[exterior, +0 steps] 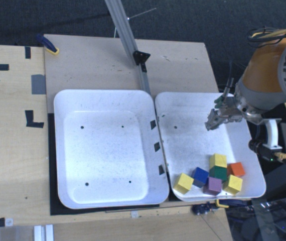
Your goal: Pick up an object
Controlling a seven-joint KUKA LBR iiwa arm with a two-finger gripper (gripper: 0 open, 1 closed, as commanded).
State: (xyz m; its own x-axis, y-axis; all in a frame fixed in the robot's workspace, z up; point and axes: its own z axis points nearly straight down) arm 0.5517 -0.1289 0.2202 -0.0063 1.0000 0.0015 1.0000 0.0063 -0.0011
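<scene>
I see the gripper (216, 120) above the right bin (183, 134), toward its far side; finger spacing I cannot tell, nothing visibly held. Blocks cluster in the near right corner, well apart from it. My pick: the yellow block (184, 183) at the cluster's left edge, clearest of neighbours. Descend straight, avoid the blue block (200, 176).

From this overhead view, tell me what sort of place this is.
Probably a robotics lab bench set up for grasping trials: two shallow white bins side by side on a wooden bench, small coloured blocks heaped in the right bin, and a gripper hanging above that bin.
</scene>
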